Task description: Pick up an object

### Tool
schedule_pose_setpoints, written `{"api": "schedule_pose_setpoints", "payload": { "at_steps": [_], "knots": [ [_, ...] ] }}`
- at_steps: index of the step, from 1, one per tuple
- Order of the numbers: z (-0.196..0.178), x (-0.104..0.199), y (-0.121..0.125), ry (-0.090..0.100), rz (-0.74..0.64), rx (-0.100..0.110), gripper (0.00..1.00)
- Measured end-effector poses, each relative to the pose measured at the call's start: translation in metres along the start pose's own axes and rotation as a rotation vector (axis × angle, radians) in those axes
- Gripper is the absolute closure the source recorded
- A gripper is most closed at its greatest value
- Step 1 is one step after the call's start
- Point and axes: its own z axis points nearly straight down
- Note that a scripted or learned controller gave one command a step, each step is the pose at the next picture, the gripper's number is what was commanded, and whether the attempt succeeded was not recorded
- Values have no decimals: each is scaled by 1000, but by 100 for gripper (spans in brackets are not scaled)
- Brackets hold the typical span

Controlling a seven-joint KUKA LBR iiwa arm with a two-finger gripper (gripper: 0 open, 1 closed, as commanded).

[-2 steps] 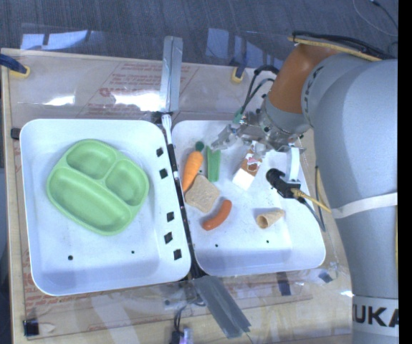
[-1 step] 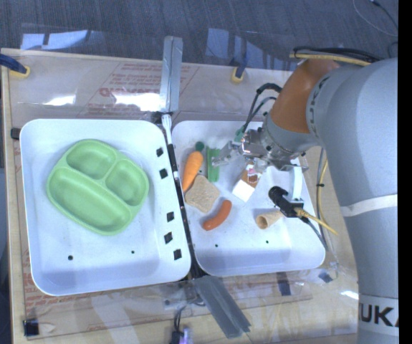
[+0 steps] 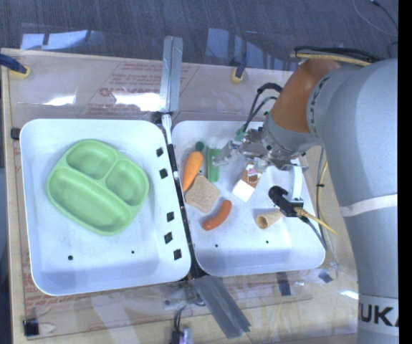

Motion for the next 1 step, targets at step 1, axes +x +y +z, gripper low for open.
{"api": "schedule_pose_setpoints", "payload": {
  "at_steps": [1],
  "knots": [
    [1,-1,6,2,32,10,0]
  ]
}}
